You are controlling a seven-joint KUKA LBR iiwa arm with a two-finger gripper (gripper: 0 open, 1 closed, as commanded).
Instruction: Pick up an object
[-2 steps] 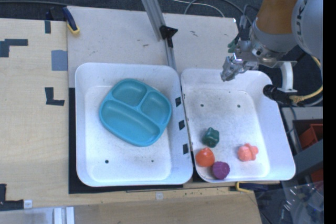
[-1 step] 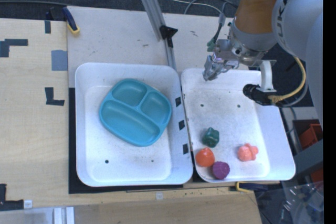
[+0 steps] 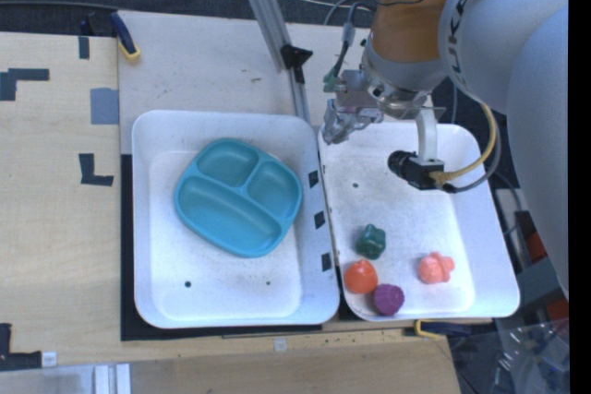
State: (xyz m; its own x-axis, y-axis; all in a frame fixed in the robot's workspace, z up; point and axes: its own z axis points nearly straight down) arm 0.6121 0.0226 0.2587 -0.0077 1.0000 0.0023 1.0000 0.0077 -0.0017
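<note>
Toys (image 3: 370,241) apart from hand (image 3: 334,132), nothing held

Lighting was even and fairly bright, diffuse from overhead. White bins (image 3: 157,198) ran close to blown out; the blue tray (image 3: 238,197) cast just a thin soft shadow. Arm (image 3: 517,23) nearest the lens looked soft and bore a pale sheen. Overall slightly grainy, low resolution.

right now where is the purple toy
In the camera view the purple toy lies in the right bin, at its near edge, just right of the orange-red toy and below the dark green one.
</note>
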